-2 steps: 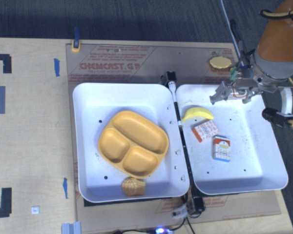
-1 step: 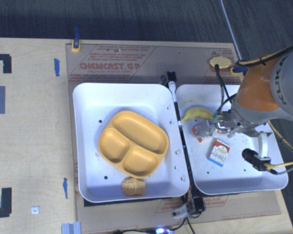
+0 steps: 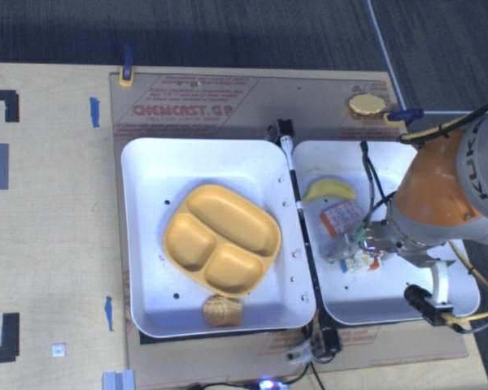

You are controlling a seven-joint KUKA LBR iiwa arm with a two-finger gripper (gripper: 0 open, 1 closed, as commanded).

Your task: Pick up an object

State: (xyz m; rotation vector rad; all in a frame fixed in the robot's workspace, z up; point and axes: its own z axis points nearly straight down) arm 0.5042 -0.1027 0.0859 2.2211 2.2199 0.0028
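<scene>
Gripper (image 3: 359, 249): down in the right bin, low over a small clutter of items; fingers hidden in the clutter, so opening and hold cannot be told.
Clear packet (image 3: 342, 217): red and white print, lying just up-left of the gripper, close to touching it.
Small bits (image 3: 369, 260): white, red and green scraps right at the gripper tip, too tangled to count or name.
Banana (image 3: 329, 190): yellow, one, further up-left of the gripper, just beyond the packet, near the bin's left wall.
Right bin (image 3: 366, 311): white, shallow; bare floor below and up-right of the gripper, items bunched in the left half.
Left bin (image 3: 142, 218): well left of the gripper, across the shared rim; narrow bare margins along all four walls.
Yellow tray (image 3: 221, 238): one, three compartments, tilted diagonally, taking up most of the left bin's floor.
Tan ball (image 3: 223, 309): one, round, textured, touching the tray's lower edge and just inside the left bin's near wall.
Tan disc (image 3: 367, 104): one, on the board outside the bins, far above the gripper.
Arm (image 3: 439, 193): entering from the right, orange band over the right bin's right half, wrist bent down and leftward toward the clutter; black cables looping around it.
</scene>
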